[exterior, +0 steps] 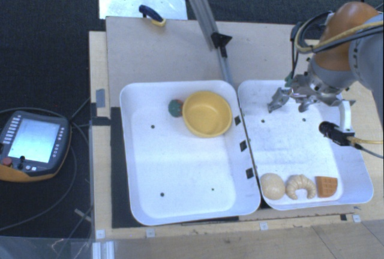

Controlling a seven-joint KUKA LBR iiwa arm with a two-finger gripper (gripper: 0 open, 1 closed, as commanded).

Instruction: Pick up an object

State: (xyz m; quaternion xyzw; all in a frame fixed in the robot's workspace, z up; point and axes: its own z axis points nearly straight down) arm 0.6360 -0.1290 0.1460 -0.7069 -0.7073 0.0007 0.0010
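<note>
Over the right bin, near its upper edge, the gripper hangs with fingers spread and nothing between them. Well below it, along the bin's near edge, lie a pale bread roll, a croissant and an orange wedge. Far to its left, in the left bin, a yellow bowl touches a small green ball.

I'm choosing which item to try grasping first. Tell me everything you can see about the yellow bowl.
The yellow bowl is a round, shallow dish, plain yellow all over, with a smooth matte look like plastic. It stands upright, opening upward, and nothing shows inside it. It sits in the left bin, near the far right corner, close to the wall next to the other bin. A small dark green object lies against its left rim, seemingly touching it.
</note>
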